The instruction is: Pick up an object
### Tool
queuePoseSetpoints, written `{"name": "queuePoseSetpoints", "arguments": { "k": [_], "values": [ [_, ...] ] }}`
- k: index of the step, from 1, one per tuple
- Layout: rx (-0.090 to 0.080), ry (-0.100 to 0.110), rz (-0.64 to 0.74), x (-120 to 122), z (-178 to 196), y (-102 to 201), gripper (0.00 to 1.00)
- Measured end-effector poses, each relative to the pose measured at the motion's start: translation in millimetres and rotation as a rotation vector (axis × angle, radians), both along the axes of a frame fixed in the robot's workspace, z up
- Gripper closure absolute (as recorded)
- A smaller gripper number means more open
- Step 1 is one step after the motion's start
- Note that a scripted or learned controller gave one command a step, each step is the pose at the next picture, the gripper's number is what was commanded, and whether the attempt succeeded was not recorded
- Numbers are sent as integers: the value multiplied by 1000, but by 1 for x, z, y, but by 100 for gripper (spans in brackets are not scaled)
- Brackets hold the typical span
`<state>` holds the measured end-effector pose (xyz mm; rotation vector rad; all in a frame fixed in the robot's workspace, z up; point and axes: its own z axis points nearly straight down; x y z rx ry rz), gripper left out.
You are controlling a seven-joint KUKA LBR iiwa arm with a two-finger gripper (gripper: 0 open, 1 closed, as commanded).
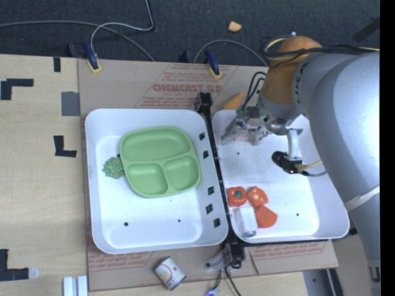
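In the right bin (308, 227), near its front left, lie three small orange-red toy pieces: one (236, 196), a second (257, 196) touching it, and a third (266, 217) just below. A pale, clear piece (247, 224) lies beside them. My gripper (241, 137) hangs over the back left corner of the right bin, well behind those pieces. It is open with nothing between its fingers. An orange object (232, 101) sits just behind the bin's back rim, partly hidden by the wrist.
The left bin (99, 227) holds a green divided plate (160, 160) with a small green knobbly toy (113, 167) at its left edge. A tin can (169, 272) lies on the bench in front of the bins. The big grey arm (345, 116) covers the right bin's right side.
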<state>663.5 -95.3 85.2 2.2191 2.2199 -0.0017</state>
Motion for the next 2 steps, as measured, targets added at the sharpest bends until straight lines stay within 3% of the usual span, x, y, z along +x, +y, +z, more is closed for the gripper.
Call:
{"name": "queuePoseSetpoints", "arguments": {
  "k": [2],
  "values": [
    [4, 7, 1, 4, 0, -11, 0]
  ]
}}
